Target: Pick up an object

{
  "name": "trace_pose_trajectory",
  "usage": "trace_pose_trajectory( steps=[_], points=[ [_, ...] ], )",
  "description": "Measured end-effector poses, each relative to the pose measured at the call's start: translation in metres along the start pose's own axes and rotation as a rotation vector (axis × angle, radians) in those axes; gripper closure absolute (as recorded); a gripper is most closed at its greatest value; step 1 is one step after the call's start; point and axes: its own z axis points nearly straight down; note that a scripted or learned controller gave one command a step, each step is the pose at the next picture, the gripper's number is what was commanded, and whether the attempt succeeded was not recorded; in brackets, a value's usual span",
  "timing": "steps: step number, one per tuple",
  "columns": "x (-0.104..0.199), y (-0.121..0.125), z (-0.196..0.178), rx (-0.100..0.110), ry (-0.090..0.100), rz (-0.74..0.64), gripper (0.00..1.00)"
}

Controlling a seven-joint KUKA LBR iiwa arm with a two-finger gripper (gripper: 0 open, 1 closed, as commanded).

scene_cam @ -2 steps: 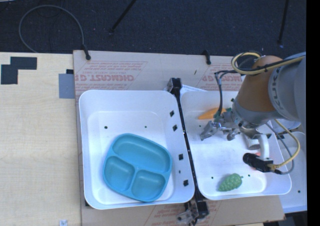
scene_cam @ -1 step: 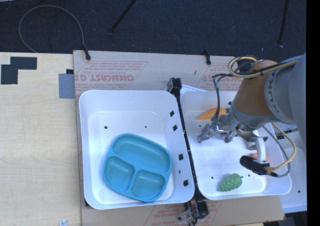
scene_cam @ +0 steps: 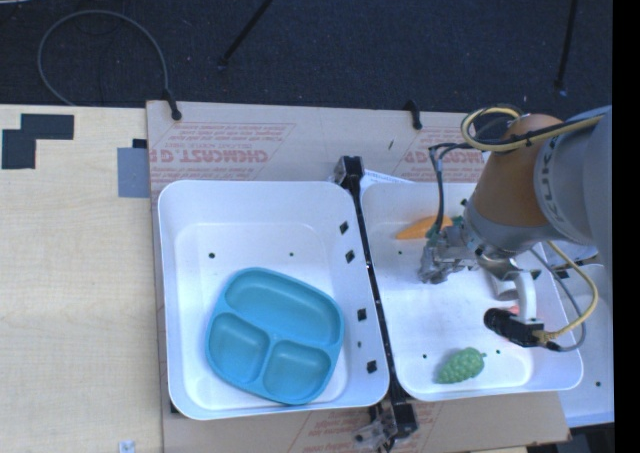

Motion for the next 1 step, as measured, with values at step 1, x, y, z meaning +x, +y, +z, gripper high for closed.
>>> trace_pose_trajectory(
  steps=[1],
  points=[
    [-0.0079, 0.0084, -0.0528, -0.007, -0.002, -0.002, 1.0]
  ],
)
